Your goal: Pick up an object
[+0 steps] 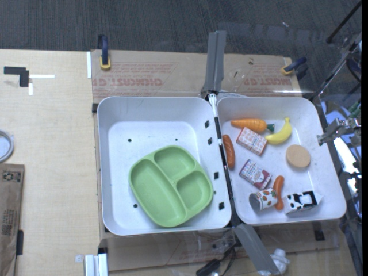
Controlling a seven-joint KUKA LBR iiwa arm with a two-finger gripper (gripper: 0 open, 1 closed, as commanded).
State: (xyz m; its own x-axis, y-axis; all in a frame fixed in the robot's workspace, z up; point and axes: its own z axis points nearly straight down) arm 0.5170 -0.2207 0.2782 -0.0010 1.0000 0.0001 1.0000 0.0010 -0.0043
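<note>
Pale wooden bench boards are carrying two white bins side by side; the left bin [118, 154] is holding a green divided plate [171, 186], while the right bin [310, 119] is holding the small pickable things; a carrot [249, 123], a banana [280, 133] and a tan disc [298, 156] are lying near its far side, with a cup [263, 199] and a cow-print carton [301, 200] sitting at its near edge. For a clean pick, I judge the disc the safest target, since it is lying apart from its neighbours; descending straight over its middle is looking wiser than reaching into the crowded near corner. Whether the gripper is standing open or closed, or touching anything, I cannot tell.
</note>
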